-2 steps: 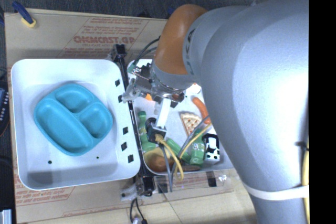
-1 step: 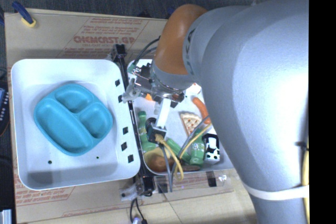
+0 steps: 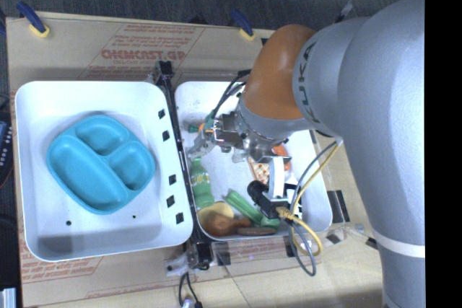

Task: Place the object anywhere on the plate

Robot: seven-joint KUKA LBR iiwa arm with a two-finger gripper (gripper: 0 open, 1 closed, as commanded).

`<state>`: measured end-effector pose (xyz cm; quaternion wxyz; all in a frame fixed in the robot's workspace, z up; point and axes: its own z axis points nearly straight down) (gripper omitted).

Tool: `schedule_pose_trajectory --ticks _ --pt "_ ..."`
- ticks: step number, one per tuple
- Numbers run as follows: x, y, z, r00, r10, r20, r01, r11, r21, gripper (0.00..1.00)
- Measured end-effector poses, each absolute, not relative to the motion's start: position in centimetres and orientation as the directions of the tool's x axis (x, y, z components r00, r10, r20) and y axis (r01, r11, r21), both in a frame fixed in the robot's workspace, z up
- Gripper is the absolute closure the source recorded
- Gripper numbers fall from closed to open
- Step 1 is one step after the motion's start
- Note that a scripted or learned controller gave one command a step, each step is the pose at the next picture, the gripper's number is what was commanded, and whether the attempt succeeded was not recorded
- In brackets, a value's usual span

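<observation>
The blue plate (image 3: 101,162), a sectioned dish with three hollows, is seen lying in the left white bin (image 3: 43,234), and nothing is seen resting on it; every place below is given relative to this plate. In the right-hand bin (image 3: 209,91), just across the divider from the plate, a jumble of small objects is gathered: a green bottle-like piece (image 3: 201,184) lies nearest the plate, a green elongated item (image 3: 249,204) sits further right and lower, a yellowish-brown rounded lump (image 3: 220,221) is found at the bin's near corner, and an orange-and-white piece (image 3: 268,169) is partly covered by the arm. Which of these is meant as the task's object cannot be settled from the view, though all of them lie well apart from the plate, in the other bin. The gripper (image 3: 238,139) is lowered into that right-hand bin, above the clutter, with the orange band (image 3: 278,76) and the grey arm (image 3: 375,104) hanging over it and hiding much of the wrist. Whether the pincer is spread or closed cannot be told, and no object can be seen held by it. The task is therefore judged to be at its earliest stage: nothing has been carried across, and the picking itself is not shown as achieved. What is left is judged to be nearly everything, namely a secure hold on one item, a lift clear of the bin wall, a move leftward over the divider, and a release over any part of the plate.
</observation>
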<state>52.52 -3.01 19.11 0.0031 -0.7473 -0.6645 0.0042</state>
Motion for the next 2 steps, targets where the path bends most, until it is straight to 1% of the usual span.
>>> schedule_pose_trajectory --ticks 2 --pt "52.54 -2.89 19.10 0.116 0.993 -0.001 0.993 -0.116 -0.010 0.00"
